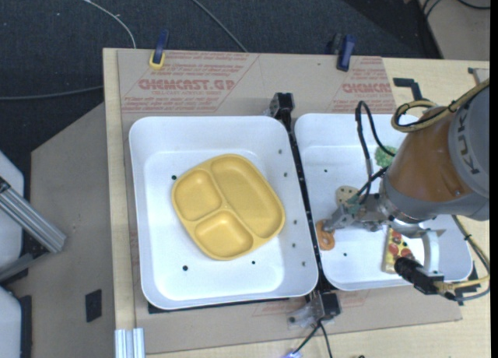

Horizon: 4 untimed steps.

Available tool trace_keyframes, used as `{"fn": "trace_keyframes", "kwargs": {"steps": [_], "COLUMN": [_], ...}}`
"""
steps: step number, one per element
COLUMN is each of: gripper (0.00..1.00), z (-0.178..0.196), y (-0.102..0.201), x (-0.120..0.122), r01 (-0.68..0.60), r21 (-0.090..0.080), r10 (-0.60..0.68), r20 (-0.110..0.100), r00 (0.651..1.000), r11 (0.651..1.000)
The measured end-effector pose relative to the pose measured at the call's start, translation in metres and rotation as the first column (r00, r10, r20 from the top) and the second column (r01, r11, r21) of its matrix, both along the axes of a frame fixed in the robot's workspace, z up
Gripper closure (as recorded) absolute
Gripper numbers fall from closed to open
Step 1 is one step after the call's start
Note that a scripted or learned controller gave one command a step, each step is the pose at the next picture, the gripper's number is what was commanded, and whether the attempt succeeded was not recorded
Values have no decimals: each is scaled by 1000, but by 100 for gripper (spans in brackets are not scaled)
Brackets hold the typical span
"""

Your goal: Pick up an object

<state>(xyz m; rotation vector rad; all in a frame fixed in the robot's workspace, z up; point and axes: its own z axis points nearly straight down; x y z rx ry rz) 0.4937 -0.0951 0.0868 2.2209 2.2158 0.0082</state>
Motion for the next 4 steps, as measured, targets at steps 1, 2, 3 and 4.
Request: {"fn": "trace_keyframes", "kwargs": {"steps": [1,2,3,4], "gripper": [100,100,100,100], "z": [11,74,136,144], "y": [0,-1,4,4], "x": [0,-2,2,2], "r01": [0,-3,-4,-3], "r21": [-2,-2,-2,-2], "r10": [0,3,4,3], "r20": [1,-1,2,-3], "r00": [1000,1000,1000,1000], "r11": [1000,1000,1000,1000]}}
